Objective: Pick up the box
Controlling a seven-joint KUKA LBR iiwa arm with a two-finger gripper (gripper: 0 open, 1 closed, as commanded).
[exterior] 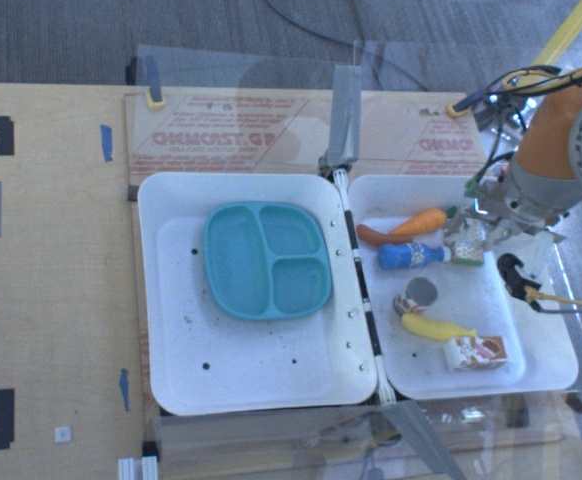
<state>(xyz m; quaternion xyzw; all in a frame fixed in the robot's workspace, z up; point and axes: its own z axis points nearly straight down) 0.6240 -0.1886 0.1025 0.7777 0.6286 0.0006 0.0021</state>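
Two white bins sit side by side: the left bin [171, 368] carries a teal divided plate [268, 260]. Above the right bin's [546, 368] far edge hangs the gripper [468, 236]. The box [476, 351] lies by that bin's near right corner.

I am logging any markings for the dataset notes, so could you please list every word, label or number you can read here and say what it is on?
"CHEMCAST GP": red print on the protective film of the clear sheet behind the left bin.
Red print on the sheet behind the right bin: too cut off and blurred to read.
Small box in the right bin: printed artwork, no legible words.
Blue bottle: no readable label.
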